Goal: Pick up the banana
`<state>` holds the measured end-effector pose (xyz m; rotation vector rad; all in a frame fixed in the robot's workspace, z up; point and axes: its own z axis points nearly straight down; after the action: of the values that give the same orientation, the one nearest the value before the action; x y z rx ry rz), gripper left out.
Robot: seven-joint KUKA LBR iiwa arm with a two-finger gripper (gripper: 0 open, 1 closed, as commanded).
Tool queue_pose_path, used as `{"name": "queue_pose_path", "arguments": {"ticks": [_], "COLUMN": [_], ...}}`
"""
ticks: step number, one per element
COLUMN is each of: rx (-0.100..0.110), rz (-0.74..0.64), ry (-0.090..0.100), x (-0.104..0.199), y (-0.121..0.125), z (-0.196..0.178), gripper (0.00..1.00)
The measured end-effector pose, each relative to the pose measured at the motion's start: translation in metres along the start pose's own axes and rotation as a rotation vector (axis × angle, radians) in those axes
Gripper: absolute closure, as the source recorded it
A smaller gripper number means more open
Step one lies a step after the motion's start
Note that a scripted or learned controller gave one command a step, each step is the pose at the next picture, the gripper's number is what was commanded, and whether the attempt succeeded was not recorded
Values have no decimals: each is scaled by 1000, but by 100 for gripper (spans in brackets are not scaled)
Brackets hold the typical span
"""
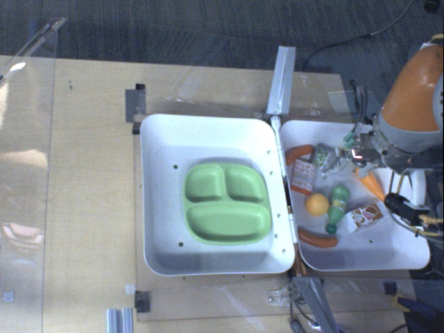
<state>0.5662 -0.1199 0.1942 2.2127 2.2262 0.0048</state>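
Observation:
My gripper hangs low over the back of the right bin, reaching in from the right under the arm's orange band. It sits just above a green bottle and beside an orange carrot. A small round yellow fruit lies left of the bottle, a short way in front of the gripper. Something greenish and pale lies right by the gripper's tip; I cannot tell what it is or whether it is being touched.
The right bin also holds a red sausage at the back left, a red-and-white packet, another sausage at the front, and a small carton. In the left bin rests a green divided plate.

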Motion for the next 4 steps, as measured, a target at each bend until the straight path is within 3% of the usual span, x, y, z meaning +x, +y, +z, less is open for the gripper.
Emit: {"name": "queue_pose_path", "arguments": {"ticks": [1, 2, 3, 4], "rx": [-36, -15, 20, -7], "rz": [-120, -155, -225, -428], "ry": [-10, -4, 5, -5], "x": [3, 33, -30, -86], "y": [-24, -15, 72, 104], "z": [75, 103, 106, 35], "gripper": [0, 0, 0, 0]}}
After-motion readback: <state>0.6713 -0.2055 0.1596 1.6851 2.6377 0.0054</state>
